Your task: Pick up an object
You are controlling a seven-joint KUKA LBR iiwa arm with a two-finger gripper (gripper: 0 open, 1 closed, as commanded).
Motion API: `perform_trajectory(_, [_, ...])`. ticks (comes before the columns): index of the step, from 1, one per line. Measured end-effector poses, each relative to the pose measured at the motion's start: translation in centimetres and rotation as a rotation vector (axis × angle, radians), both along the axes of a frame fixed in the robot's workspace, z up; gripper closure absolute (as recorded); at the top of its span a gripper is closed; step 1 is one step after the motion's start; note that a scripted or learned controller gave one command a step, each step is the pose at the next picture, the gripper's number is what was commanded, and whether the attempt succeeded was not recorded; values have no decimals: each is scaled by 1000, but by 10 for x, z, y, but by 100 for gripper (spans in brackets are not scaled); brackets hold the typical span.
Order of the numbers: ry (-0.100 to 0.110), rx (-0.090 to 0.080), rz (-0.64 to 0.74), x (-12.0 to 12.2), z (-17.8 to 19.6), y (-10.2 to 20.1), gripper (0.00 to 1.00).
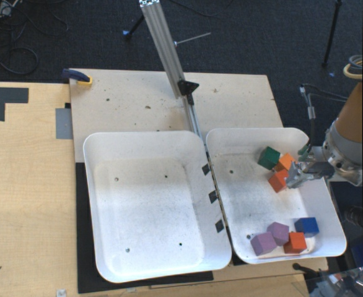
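In the right bin [243, 166] a green block [269, 158], an orange block [285, 161] and a red-orange block [277, 180] lie bunched together near the far right wall. My gripper [297, 174] reaches in from the right, low over the bin, its tip right beside the red-orange and orange blocks. Nothing shows between its fingers. At the near right corner sit two purple blocks [270, 238], an orange block [295, 243] and a blue block [306, 226].
The left bin [144, 203] lies beside the right one, with black clips [212, 197] along the shared rim. An aluminium post [166, 45] slants up from the bench behind the bins. A blue and yellow clamp [77, 76] sits at the bench's far left corner.
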State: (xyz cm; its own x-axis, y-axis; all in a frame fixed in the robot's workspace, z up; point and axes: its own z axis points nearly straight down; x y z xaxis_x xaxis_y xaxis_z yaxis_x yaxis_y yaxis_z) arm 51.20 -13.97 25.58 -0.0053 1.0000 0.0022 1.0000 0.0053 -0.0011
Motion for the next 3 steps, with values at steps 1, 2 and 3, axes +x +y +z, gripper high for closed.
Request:
perform_trajectory(1, [3, 0, -2, 10, -9, 45, 100])
perform_trajectory(2, [3, 0, -2, 8, -24, 96, 100])
perform_trajectory(3, [2, 0, -1, 11, -15, 147, 100])
